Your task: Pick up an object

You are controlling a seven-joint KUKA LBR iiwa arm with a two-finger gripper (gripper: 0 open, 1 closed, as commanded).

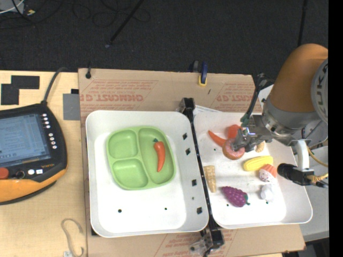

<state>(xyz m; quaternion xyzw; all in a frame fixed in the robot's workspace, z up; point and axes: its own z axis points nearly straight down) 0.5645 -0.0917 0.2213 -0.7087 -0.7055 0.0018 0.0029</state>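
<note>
Right bin [289,210]: end effector [242,139] over pink donut [233,151].

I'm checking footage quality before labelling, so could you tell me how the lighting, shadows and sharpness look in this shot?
Camera view: even, soft lighting, with only faint shadows beside the green three-compartment plastic plate and the purple toy grape bunch; no strong glare on the shallow white bins; the pincer and the small toys around it look slightly soft and blurred; the dark floor at the top is underexposed.
</note>
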